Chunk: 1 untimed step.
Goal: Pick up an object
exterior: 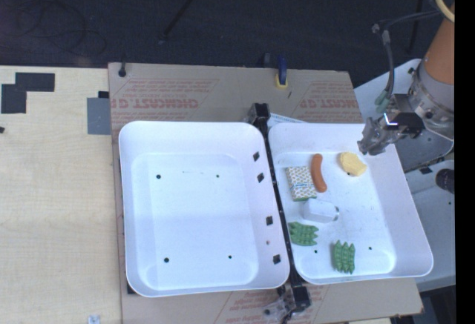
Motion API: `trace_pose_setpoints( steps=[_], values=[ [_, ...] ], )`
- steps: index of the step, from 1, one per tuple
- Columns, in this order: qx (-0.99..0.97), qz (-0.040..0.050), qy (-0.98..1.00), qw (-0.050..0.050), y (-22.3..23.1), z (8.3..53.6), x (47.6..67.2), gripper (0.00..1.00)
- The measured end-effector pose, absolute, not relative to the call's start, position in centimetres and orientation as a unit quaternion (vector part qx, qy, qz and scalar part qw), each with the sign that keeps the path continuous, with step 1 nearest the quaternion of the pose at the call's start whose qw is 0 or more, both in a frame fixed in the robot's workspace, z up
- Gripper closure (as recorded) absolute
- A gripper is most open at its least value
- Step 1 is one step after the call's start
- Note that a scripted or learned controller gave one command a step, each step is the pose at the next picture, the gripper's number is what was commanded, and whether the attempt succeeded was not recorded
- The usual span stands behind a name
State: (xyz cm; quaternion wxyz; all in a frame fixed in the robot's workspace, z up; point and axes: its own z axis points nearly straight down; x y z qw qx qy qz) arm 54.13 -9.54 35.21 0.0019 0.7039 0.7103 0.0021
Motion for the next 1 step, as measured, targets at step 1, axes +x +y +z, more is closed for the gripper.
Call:
trace_pose_setpoints(
  steps=[1],
  values=[
    [0.705,0.0002,0.709,-0.001,-4.06,39.92,47.35,1.00]
  ],
)
